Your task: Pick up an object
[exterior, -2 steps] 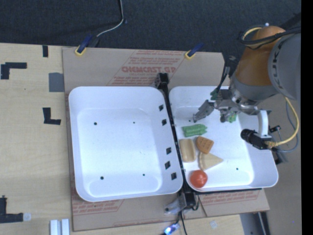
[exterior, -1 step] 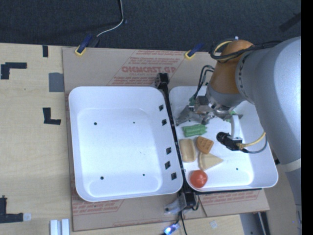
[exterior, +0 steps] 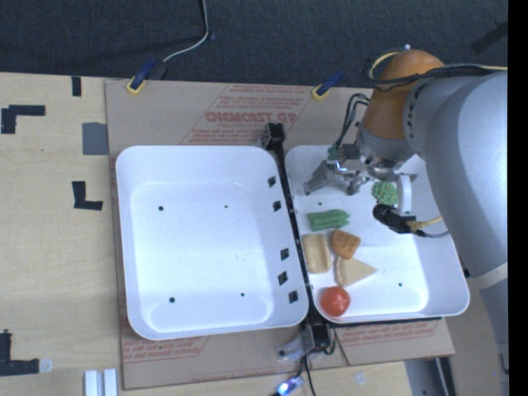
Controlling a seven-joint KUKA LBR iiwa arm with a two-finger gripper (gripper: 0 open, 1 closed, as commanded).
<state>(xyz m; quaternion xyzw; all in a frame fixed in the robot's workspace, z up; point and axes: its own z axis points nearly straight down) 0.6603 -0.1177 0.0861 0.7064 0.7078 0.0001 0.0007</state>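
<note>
Green pod: the likeliest thing to pick [exterior: 328, 219]; it lies in the right bin [exterior: 437, 291], just below the hand on the camera view and a little toward the divider between the bins.
Hand: [exterior: 334, 177] hangs over the upper part of the right bin, fingers splayed fairly wide, with nothing between them; white bin floor shows in the gap.
Pod's long axis: runs roughly left to right across the view, nearly level, so the fingers would best close across its short width.
Green knobbly piece: [exterior: 384, 192] sits just beside the hand on its right, partly behind the wrist hardware; close, but awkwardly tucked.
Further out: a brown bread-like piece [exterior: 345, 243], a pale loaf-shaped piece [exterior: 315, 252] touching it, a pale wedge [exterior: 355, 271] and a red tomato [exterior: 334, 300] near the front rim.
Left bin: [exterior: 132, 221] well apart from the hand.
Judgement: the move turns on a short descent toward the pod, down-view from the hand.
</note>
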